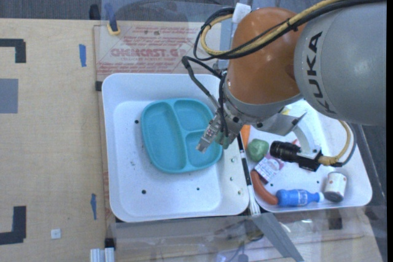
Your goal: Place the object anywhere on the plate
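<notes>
In the camera view, the gripper point(207, 137) hangs low over the right-hand side of the plate point(166, 132), its metal tip above the smaller lower compartment, close to the plate's rim. Whether it is open or closed cannot be told from this angle, and nothing can be seen held in it. Whether the tip touches the plate or hangs just above it cannot be told either.

The plate is teal, rounded at the corners and divided into three: one long compartment on the side far from the gripper and two smaller ones on the near side. It lies flat in the left bin point(123, 193), reaching away from the gripper to the view's left, and its compartments look bare.

The loose things lie on the gripper's other side, in the right bin point(363, 194). Nearest is a thin dark pen point(245, 161) on the rim between the bins. Just beyond it is a green lump point(258, 148), with a pink and white packet point(268, 167) below that. Farther off, toward the view's bottom, an orange sausage shape point(263, 191) lies beside a blue bottle point(298, 197), and a small white can point(335, 183) sits farthest out.

The arm comes in from the right, its grey link crossing over the right bin. The orange band bulges directly above the wrist, which points down and leftward toward the plate, with cables looping around it.
</notes>
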You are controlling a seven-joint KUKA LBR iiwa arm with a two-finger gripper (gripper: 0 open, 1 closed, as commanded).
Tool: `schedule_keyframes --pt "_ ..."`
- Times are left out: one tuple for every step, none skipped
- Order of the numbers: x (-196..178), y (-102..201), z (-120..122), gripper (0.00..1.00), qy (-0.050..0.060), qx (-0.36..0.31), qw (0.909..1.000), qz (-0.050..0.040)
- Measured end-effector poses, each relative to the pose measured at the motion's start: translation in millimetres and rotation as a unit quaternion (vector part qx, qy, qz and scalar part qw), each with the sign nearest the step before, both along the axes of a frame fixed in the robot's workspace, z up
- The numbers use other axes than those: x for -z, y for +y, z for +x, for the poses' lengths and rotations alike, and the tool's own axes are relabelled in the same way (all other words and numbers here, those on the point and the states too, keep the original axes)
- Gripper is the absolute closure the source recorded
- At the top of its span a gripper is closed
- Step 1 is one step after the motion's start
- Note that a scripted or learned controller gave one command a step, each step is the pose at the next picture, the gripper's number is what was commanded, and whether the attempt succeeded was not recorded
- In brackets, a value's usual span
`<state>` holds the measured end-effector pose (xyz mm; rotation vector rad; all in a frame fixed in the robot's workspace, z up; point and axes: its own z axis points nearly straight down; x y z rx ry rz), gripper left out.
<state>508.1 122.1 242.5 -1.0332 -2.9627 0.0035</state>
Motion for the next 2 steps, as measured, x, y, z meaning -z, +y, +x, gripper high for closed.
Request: schedule_keyframes --pt "19.8 -0.4 9.5 1.00 0.000 0.025 0.9997 0.0001" --pt "11.0 -0.4 9.8 1.00 0.000 0.025 0.9997 0.0004"
